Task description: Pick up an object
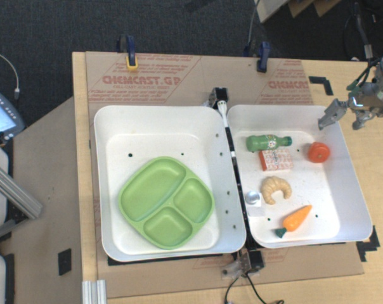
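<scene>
Red tomato (318, 152) still sits in the right bin (353, 198); my gripper (345, 113), upper right, hangs spread and empty, nothing lifted yet.

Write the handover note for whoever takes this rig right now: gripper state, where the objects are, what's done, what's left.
Gripper: open, holding nothing, above the right bin's far right corner.
Right bin contents: green bottle, red-and-white box, tomato, croissant, carrot, small clear item by the divider.
Left bin: green divided plate.
Done: nothing picked yet.
Left: descend, grasp one object, lift. The tomato lies nearest the gripper, likely the easiest target.
</scene>
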Available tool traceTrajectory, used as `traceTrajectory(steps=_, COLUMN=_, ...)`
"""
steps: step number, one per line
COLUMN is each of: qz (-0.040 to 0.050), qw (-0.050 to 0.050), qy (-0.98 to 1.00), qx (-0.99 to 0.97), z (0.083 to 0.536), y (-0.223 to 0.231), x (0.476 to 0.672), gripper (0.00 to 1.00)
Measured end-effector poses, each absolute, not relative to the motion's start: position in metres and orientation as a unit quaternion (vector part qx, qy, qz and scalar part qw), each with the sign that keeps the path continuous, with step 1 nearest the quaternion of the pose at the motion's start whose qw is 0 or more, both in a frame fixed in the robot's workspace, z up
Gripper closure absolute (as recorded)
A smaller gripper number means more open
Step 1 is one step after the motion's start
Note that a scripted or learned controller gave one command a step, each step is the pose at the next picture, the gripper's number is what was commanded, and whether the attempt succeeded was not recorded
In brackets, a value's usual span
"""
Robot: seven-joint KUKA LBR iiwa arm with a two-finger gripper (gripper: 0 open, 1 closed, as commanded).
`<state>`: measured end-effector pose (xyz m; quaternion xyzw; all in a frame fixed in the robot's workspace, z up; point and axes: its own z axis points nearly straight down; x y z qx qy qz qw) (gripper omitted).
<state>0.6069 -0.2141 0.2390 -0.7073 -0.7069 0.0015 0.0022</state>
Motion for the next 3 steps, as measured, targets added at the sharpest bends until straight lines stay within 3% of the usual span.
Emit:
traceTrajectory(steps=2, qz=0.0015, qw=0.003, qy=-0.707, qx=-0.707, z=0.132, y=-0.211, x=0.593, gripper=0.00)
traceTrajectory(steps=3, qz=-0.0004, qw=-0.001, qy=-0.707, qx=-0.707, z=0.146, y=-0.212, x=0.595, gripper=1.00)
